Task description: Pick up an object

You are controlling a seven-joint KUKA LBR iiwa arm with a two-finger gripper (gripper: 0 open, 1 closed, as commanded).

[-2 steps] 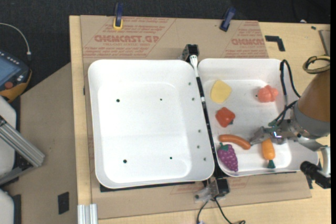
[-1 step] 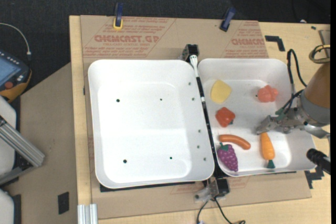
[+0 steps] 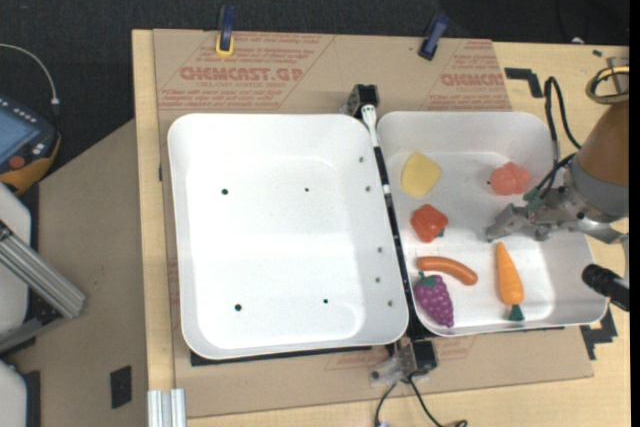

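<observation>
- Counter [image 3: 300, 55]: brown board clamped at the far edge, bearing two shallow white bins side by side.
- Left bin [image 3: 190, 215]: bare white floor.
- Right bin [image 3: 470, 123]: all the loose toy food is gathered here, presumably the stock for picking.
- Yellow piece [image 3: 421, 174]: near the bin's far-left part, blocky, no marked long axis.
- Pink piece [image 3: 510, 178]: far-right part, rounded, just beyond the end effector.
- Red piece [image 3: 428, 222]: mid-left, compact.
- Sausage [image 3: 447, 267]: lies flat, long axis across the bin, left to right, slightly curved.
- Grapes [image 3: 434, 300]: near-left corner, long axis running near to far, touching or nearly touching the sausage.
- Carrot [image 3: 509, 278]: near-right part, long axis near to far, green stub toward the near rim, tapered tip toward the end effector.
- End effector [image 3: 515, 220]: low over the right bin between the pink piece and the carrot, reaching in from the right. Whether it is released or clenched cannot be told; nothing is seen between its parts.
- Likely target, by closeness: the carrot or the pink piece. Which one cannot be told.
</observation>
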